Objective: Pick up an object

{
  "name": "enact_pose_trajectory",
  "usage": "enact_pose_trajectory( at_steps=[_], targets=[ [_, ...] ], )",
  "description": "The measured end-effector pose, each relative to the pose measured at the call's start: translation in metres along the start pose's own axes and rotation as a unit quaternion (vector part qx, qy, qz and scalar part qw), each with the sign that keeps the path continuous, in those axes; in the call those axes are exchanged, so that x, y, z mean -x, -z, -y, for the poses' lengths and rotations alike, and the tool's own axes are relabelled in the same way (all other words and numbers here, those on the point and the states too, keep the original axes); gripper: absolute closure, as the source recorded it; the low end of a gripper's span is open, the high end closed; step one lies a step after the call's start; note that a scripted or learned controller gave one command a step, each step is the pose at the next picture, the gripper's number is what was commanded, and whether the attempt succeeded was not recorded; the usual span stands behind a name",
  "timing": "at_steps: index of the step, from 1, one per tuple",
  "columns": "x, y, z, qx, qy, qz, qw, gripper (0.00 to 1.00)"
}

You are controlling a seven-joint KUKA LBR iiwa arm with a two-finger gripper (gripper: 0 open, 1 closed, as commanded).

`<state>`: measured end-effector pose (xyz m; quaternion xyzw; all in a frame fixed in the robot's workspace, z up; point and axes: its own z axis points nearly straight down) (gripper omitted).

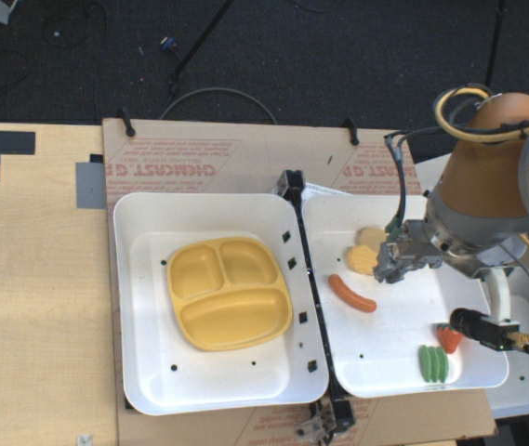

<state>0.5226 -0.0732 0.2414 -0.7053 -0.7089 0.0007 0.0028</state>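
Orange sausage-shaped toy (351, 294) is seen near the right bin's (376, 379) left edge; gripper (392, 266) state cannot be told.

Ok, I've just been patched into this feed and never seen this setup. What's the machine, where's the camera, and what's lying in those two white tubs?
One fixed camera looks down at a slant. The grey arm with an orange band is a robot reaching in from the right; its gripper hangs over the right white bin, beside a pale yellow food piece. I can't see it holding anything. That bin also has an orange-red sausage, a green ridged vegetable and a small red piece. The left white bin holds a yellow divided plastic plate.
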Motion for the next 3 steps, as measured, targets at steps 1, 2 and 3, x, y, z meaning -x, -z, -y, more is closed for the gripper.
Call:
enact_pose_trajectory(
  at_steps=[1,2,3],
  targets=[
    [-0.045,-0.007,0.002,0.0,-0.001,0.0,1.0,1.0],
    [-0.098,-0.017,-0.009,0.0,0.0,0.001,1.0,1.0],
    [-0.158,-0.01,-0.01,0.001,0.001,0.001,1.0,1.0]
  ],
)
